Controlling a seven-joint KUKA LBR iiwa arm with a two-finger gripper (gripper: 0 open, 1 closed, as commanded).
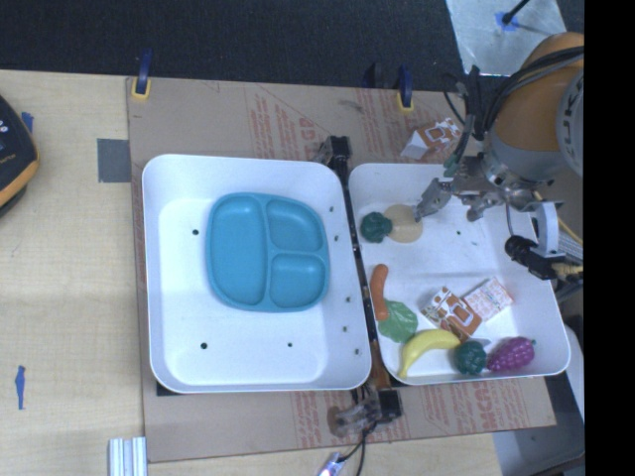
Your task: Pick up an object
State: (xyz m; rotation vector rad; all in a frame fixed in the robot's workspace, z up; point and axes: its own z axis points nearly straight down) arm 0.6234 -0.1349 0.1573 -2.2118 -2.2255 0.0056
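- Objects for picking lie in the right bin (551, 310): one tan disc (405, 224), one dark green broccoli piece (375, 227), one orange sausage (379, 291), one green leaf piece (399, 321), one yellow banana (427, 349), one second broccoli piece (469, 357), one purple grape bunch (511, 353), two small printed packets (466, 305).
- Left bin (169, 266): one blue divided plate (268, 251).
- Gripper (451, 198) hangs over the right bin's far end, just beside the tan disc; whether its fingers are apart or together cannot be told.
- Two bins sit side by side on the desk (60, 296).
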